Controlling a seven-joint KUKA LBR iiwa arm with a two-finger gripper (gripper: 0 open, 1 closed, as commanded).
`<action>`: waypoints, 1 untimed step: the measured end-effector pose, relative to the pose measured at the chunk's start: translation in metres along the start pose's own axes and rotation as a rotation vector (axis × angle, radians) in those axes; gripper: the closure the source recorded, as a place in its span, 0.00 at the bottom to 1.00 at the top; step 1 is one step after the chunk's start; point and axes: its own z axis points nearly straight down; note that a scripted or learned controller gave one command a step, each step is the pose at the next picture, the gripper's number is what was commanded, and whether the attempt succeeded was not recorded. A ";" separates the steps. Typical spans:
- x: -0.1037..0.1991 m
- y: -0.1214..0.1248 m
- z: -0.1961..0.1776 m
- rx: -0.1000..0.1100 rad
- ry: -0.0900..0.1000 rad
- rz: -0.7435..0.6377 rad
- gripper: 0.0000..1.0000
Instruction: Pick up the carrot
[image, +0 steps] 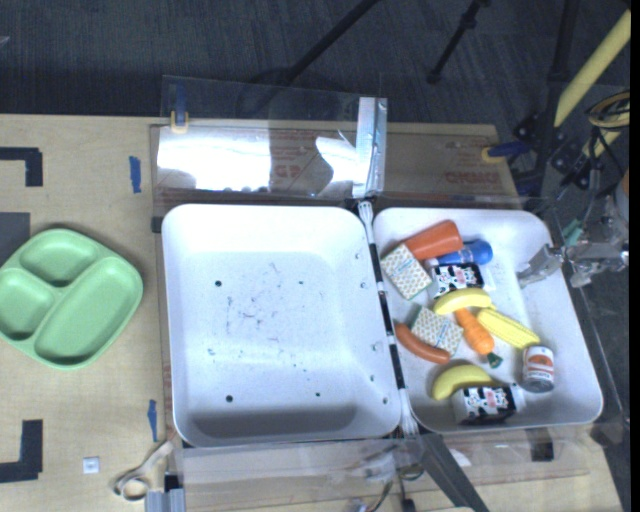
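Note:
The carrot (476, 333) is a short orange piece with a dark green end. It lies in the middle of the right bin (580, 395), wedged between two yellow bananas (507, 326) and a checkered packet (436, 329). My gripper (548, 262) hangs at the right bin's far right rim, above and to the right of the carrot, well apart from it. Nothing shows in its grasp.
The right bin is crowded: a thick orange object (434, 240), a blue-capped bottle (462, 253), another checkered packet (404, 271), a red sausage (421, 346), a third banana (462, 379), a small can (538, 367) and a dark carton (487, 402). A green divided plate (65, 297) sits far left beside the left bin (270, 320).

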 end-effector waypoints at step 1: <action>0.034 -0.022 0.077 0.000 0.000 -0.325 0.00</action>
